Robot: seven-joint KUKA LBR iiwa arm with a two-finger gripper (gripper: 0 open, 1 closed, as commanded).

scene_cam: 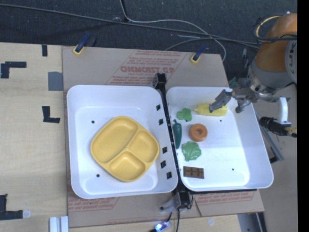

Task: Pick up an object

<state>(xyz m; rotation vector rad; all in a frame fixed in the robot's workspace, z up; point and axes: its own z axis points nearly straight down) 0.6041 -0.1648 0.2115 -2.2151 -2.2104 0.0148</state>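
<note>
The right bin holds several small items. A yellow piece lies near its far edge, a small green leafy piece left of it. An orange donut sits mid-bin, with a dark green pepper along the left wall. A green lettuce piece and a brown chocolate bar lie nearer the front. My gripper hangs open over the bin's far right part. Its left finger overlaps the yellow piece's right end, and nothing sits between the fingers.
The left bin holds a yellow divided plate. A black divider runs between the bins. Cables cross the dark floor behind the bench. The arm's grey body and orange band stand at the upper right.
</note>
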